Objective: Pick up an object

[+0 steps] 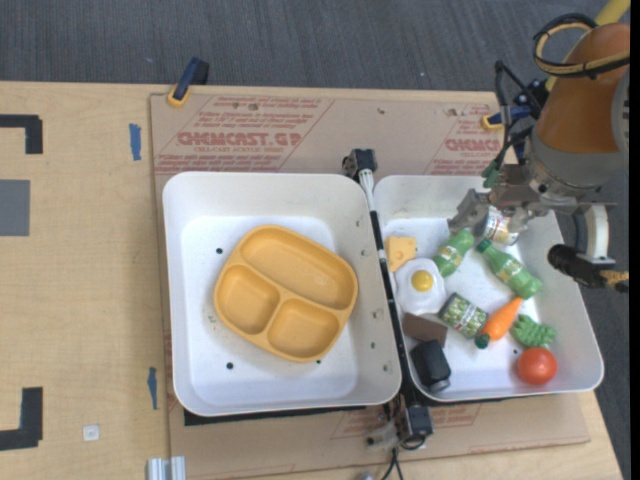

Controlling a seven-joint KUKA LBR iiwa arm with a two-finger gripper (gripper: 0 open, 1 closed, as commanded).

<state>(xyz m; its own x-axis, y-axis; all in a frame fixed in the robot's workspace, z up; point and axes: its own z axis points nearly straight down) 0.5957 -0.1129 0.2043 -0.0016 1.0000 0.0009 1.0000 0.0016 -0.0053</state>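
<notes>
In the camera view, the grey arm with the orange band reaches in from the upper right of the frame, and its gripper [497, 218] hangs low over the top of the right-hand shallow white bin [585, 323]. How far the gripper is open cannot be told from this angle, and nothing can be seen held in it.

The step in hand looks like the descent toward a pick. Candidate objects lie just below and beside the gripper: a small green plastic bottle [452, 252] to its lower left and a second green bottle with a pale label [511, 271] to its lower right. Further down the bin sit a toy fried egg [421, 281], a yellow cheese wedge [402, 250], a green printed packet [463, 314], an orange toy carrot [499, 320] and a red toy tomato [537, 365].

The next move probably calls for settling on one bottle, centring over it and coming down squarely, since the toys lie close together.

The left-hand white bin [190, 268] holds a yellow three-compartment plastic tray [286, 293].

The brown cardboard sheet [250, 133] on the worktop carries red print that seems to read "CHEMCAST", with smaller lines illegible.
</notes>
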